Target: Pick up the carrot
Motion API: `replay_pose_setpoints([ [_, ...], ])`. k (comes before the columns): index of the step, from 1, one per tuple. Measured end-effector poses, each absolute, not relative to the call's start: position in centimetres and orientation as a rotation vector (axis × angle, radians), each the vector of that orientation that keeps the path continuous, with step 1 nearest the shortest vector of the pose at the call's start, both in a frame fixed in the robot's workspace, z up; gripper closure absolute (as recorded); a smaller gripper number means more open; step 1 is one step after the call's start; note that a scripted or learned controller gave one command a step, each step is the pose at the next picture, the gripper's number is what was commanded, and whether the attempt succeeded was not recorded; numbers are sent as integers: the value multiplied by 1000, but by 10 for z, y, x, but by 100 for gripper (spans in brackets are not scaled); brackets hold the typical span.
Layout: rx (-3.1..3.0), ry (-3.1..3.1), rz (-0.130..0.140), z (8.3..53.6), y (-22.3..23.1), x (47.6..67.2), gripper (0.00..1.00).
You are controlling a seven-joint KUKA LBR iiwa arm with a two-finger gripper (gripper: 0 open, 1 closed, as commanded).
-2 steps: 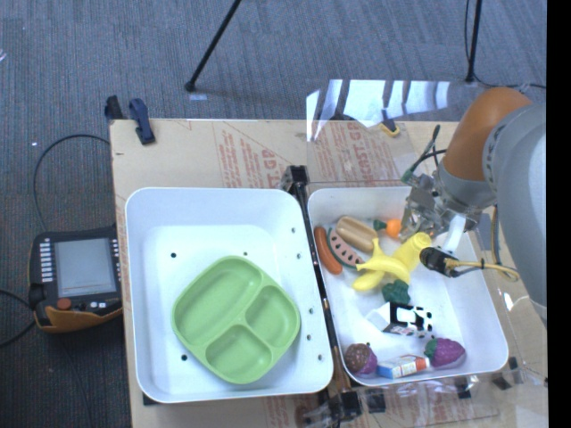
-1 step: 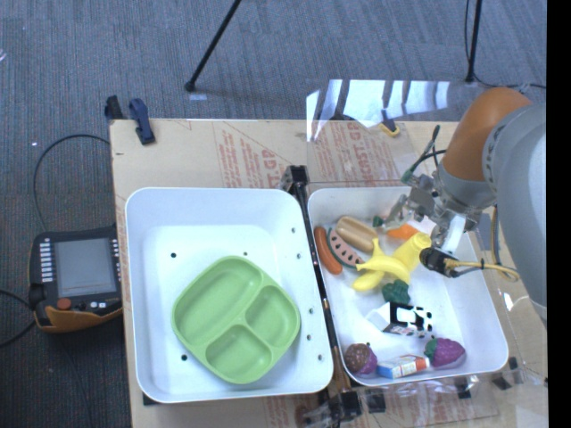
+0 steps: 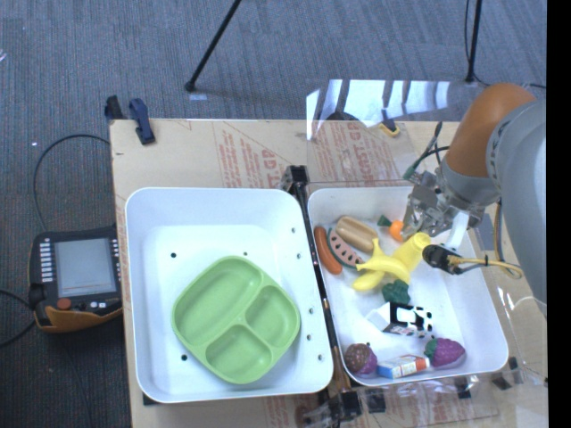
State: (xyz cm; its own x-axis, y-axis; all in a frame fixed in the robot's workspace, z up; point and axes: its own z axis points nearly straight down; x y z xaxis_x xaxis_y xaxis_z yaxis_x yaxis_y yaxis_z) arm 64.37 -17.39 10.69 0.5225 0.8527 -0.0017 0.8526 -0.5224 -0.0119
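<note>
A green plate [image 3: 236, 319] lies in the left bin [image 3: 143, 239]. In the right bin [image 3: 491, 328], a banana [image 3: 388, 264] lies mid-bin, and the carrot [image 3: 396, 229] sits near the far wall, just left of the gripper [image 3: 417, 227]; whether its claw is spread or pressed together, I cannot tell.

So the worktop [image 3: 232, 150] is a brownish board with red printed lettering across it, sitting over dark carpet. Two shallow white bins rest right on it, side by side and touching in the middle. The left bin [image 3: 147, 239] takes up the lower left of the board, the right bin [image 3: 495, 328] sits at the lower right. Up at the top left corner there's a blue clamp [image 3: 140, 119] gripping the edge. A shiny, reflective sheet [image 3: 384, 101] lies along the upper right edge.
</note>
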Motion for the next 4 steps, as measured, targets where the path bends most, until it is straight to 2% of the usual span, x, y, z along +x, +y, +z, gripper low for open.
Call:
replay_pose_setpoints([
  [1, -2732, -1531, 13, 106, -174, 644, 0],
  [2, -2828, -1350, 5, 86, -159, 634, 0],
  [3, -2825, -1349, 6, 96, -159, 635, 100],
  [4, -2611, -1733, 6, 86, -148, 573, 100],
])
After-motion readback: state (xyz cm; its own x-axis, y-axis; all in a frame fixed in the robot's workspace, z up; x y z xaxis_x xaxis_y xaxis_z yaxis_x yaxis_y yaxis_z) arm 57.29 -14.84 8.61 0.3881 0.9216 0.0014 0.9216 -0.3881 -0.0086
